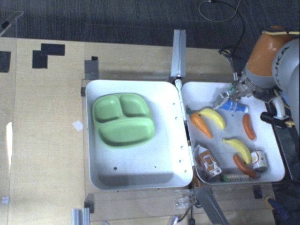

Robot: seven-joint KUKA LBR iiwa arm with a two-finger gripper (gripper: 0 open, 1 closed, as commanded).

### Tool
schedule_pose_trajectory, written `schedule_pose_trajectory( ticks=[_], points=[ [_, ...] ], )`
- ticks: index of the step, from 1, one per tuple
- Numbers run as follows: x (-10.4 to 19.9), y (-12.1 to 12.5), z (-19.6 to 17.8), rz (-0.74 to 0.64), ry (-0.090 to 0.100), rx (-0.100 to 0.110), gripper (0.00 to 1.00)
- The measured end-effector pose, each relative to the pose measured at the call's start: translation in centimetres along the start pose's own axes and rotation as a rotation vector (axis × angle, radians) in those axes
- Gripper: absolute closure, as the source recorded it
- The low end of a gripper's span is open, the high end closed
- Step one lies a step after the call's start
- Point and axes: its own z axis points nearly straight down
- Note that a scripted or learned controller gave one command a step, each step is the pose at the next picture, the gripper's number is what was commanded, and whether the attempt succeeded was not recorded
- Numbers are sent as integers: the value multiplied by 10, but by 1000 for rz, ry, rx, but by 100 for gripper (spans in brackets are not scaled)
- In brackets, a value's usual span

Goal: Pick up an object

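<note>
Pale wooden bench [42, 139] | left white bin [140, 175]: green three-compartment plastic tray [123, 118], open floor around it | right white bin [276, 165]: crowded | metal two-finger gripper [230, 96], grip unclear, over blue object [234, 107] at far edge, beside yellow banana [212, 117].

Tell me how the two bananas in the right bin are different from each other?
The upper banana lies nearer the bin's top, beside the carrot; the lower banana lies nearer the bottom, by a sausage. The upper banana sits close to the divider between the bins; the lower banana sits nearer the middle of the right bin. Both are yellow, curved, about the same size, and slant the same way.
</note>
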Motion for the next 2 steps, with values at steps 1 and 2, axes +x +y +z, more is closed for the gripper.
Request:
schedule_pose_trajectory(
  ticks=[1, 2],
  points=[
    [-1, 4, -13, -3, -8, -13, 100],
    [58, 23, -136, 195, -1, -7, 100]
  ],
)
